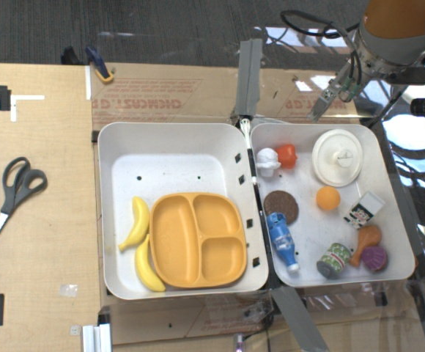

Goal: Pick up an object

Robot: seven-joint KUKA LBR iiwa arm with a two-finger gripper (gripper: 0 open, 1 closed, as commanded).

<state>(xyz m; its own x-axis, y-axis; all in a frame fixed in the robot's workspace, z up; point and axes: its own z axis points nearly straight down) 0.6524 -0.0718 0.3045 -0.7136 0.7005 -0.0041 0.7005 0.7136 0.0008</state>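
The right bin [385, 196] holds small toys: a white round lid [338, 157] far back, an orange ball [328, 199] in the middle, a blue bottle [281, 242] lying at the left, and a purple ball [374, 258] near right.

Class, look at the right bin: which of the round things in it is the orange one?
The small ball, in the middle of the right bin. The lid behind it is white, the disc to its left brown.
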